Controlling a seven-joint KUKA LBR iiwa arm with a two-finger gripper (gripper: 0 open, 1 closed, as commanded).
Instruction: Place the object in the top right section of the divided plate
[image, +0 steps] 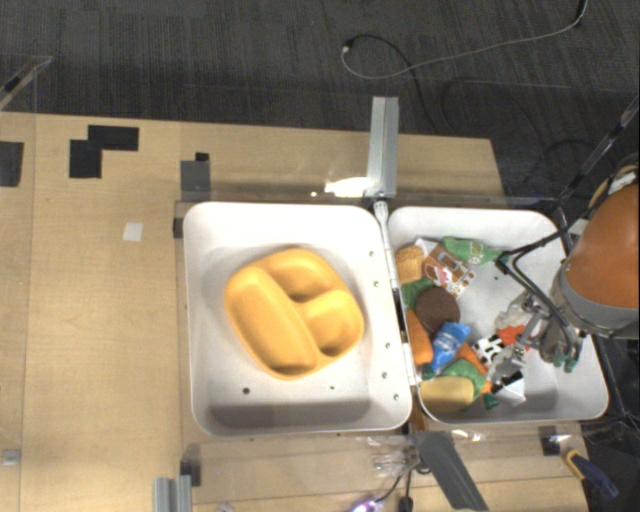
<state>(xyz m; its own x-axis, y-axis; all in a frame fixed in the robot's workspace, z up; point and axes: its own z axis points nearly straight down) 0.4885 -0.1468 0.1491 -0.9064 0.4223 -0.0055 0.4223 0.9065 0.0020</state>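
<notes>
Gripper (512, 352) (grip state unclear) hovers beside toy pile (447, 330), right bin (570, 400).

No legible text, labels, brands or numbers on anything here.

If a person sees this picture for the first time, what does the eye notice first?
First comes the yellow divided plate, alone in the left bin. Next is the heap of colourful toy food along the left wall of the right bin, with the arm's hand low beside it.
</notes>
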